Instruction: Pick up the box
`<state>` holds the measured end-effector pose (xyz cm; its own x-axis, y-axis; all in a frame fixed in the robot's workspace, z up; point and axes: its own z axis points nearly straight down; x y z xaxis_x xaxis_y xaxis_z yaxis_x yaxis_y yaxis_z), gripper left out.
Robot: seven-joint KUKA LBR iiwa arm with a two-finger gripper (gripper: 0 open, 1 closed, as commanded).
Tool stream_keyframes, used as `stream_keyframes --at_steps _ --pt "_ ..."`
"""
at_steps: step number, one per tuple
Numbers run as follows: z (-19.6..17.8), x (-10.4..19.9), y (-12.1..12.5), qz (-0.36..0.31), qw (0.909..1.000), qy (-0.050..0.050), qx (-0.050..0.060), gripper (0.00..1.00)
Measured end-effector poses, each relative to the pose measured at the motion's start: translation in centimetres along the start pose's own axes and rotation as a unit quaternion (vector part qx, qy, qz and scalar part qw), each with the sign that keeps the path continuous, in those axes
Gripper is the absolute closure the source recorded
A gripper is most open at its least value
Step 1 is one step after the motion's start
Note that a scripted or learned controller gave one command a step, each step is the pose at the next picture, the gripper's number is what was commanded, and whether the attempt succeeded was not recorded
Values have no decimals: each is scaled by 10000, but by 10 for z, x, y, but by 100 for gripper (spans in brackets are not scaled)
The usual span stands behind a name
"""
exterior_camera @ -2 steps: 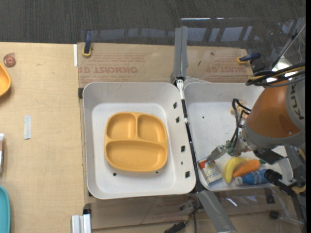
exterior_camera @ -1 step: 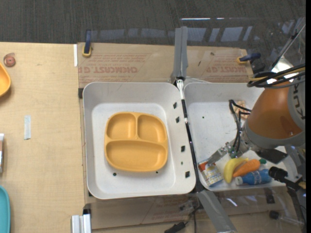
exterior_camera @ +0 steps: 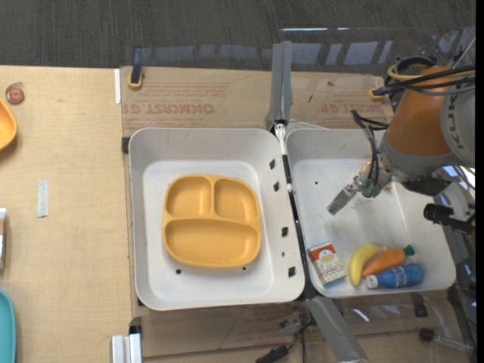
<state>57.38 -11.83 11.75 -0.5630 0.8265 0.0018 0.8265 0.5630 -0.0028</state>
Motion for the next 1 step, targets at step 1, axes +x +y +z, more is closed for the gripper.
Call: stream_keyframes --at_steps 1 --pt "-71 78 -43 -66 10000 3 4 0"
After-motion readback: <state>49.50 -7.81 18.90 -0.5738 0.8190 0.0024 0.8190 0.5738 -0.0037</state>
